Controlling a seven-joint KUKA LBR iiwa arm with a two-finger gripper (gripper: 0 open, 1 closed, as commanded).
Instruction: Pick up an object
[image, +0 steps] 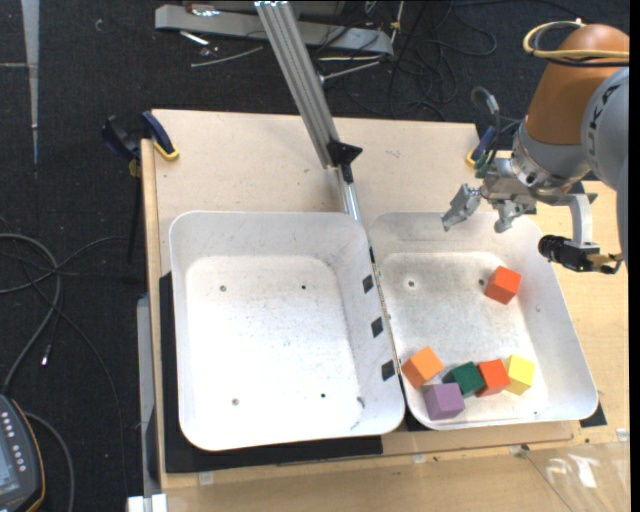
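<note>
The wooden bench (260, 160) fills most of the view, bearing two shallow white bins side by side. The left bin (190, 300) shows a speckled floor, while the right bin (560, 330) carries all the blocks. The grey arm (580, 100), with its orange band above the wrist, reaches in from the right and hangs over the far rim of the right bin. A slanted metal rail (300, 85) runs down from the top of the view to the seam between the bins. The gripper (482, 213) sits above the far end of the right bin, its two fingers spread apart with nothing between them, released and clear of every block. An orange-red cube (502, 284) lies alone, tilted, near the right bin's far right side, just below the gripper. Along the near edge a cluster gathers: an orange cube (423, 366), a purple cube (443, 399) just beside it, then a green cube (466, 379), a red cube (493, 376) and a yellow cube (520, 373) touching in a row.
</note>
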